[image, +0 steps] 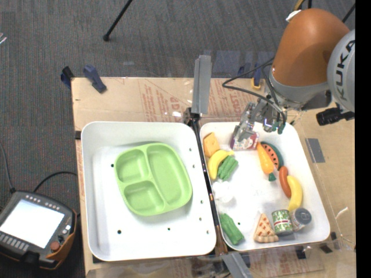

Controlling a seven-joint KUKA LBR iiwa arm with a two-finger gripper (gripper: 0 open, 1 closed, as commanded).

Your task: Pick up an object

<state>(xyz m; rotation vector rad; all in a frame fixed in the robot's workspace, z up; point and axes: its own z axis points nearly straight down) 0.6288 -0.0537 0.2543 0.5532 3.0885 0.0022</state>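
My gripper hangs low over the back of the right bin, under the orange wrist band. A small pink and white carton sits right below its left side, at the bin's back wall; I cannot tell if it is gripped. Toy food lies around the bin: an orange wedge, a yellow banana, green pods, an orange carrot and a watermelon slice.
The left bin holds a green divided plate. Along the right bin's front lie a second banana, a pizza slice, two small cans and a green vegetable. A white crumpled item lies near the divider.
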